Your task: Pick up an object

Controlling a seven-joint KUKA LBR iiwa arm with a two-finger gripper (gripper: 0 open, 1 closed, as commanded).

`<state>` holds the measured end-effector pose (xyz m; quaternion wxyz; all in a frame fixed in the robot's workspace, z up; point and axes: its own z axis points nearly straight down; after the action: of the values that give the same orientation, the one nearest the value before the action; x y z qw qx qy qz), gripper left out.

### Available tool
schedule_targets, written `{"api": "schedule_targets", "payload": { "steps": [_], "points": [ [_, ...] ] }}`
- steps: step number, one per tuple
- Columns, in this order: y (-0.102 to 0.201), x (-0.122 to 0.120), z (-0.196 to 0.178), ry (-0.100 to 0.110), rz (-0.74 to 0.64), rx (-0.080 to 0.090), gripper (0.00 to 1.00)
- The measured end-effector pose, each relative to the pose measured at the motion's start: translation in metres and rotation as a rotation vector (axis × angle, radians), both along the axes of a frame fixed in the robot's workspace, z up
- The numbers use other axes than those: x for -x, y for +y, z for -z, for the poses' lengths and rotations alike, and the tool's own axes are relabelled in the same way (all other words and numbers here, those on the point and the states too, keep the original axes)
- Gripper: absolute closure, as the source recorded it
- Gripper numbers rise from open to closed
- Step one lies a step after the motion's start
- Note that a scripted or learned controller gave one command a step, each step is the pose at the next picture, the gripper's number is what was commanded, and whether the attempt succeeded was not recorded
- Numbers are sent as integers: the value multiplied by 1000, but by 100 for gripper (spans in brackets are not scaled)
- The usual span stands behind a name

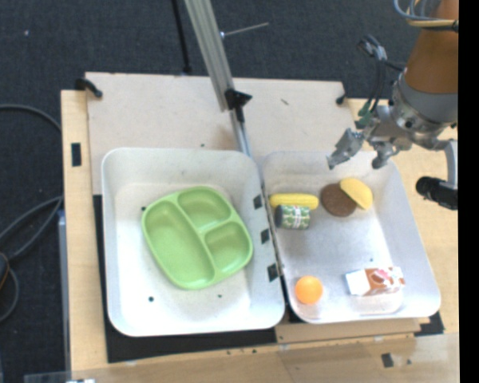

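The right bin (pixel 399 238) holds several small objects: a yellow banana-like piece (pixel 294 201) above a green-patterned can (pixel 294 217), a brown disc (pixel 337 200) with a yellow wedge (pixel 357 191) against it, an orange ball (pixel 308 290) and a white and red carton (pixel 375 281). My gripper (pixel 359 155) hangs over the bin's far edge, above and a little behind the brown disc and yellow wedge. Its two fingers (pixel 343 150) are spread apart with nothing between them.
The left bin (pixel 120 182) holds a green divided plate (pixel 196 235). A slanted metal pole (pixel 215 62) rises behind the seam between the bins. The grey arm with its orange band (pixel 431 62) enters at the upper right.
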<state>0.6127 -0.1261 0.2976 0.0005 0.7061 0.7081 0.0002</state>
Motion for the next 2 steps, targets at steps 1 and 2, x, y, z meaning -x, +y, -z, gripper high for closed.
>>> {"api": "schedule_targets", "payload": {
  "steps": [1, 2],
  "points": [
    [0, 0, 0, 0, 0, 0, 0],
    [0, -6, 44, 4, 3, 1, 0]
  ]
}}
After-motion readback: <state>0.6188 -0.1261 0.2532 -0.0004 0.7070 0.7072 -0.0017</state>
